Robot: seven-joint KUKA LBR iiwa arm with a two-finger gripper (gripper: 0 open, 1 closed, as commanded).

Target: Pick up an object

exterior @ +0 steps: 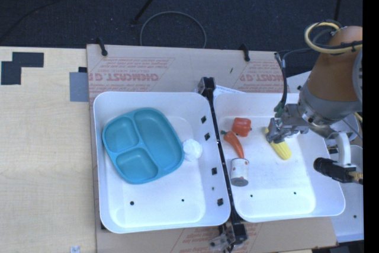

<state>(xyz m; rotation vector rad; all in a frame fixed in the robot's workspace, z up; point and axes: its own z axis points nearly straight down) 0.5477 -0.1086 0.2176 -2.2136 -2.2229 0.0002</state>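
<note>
end effector (277, 132) sits low in the right bin (308, 198), near its back-right part, right at the top end of the corn cob (281, 148). metal fingers look to be touching or straddling the cob's upper end, but can't tell how far open they are or whether the cob is actually gripped. cob lies flat on the bin floor, angled toward the bin's front-right.

counts: 2 white bins, side by side on the table. right bin holds 4 items: 1 yellow corn cob, bumpy; 1 red-orange blocky piece (241, 126) near the back-left; 1 orange carrot-like tapered piece (233, 142) just in front of it; 1 small grey cylinder, can-like (238, 172), near the left wall at mid depth.

left bin (154, 210) holds 2 items: 1 teal plastic tray (142, 144) with three compartments, rounded corners, in the back-left part; 1 small white lump (192, 149) touching the tray's right edge.
</note>
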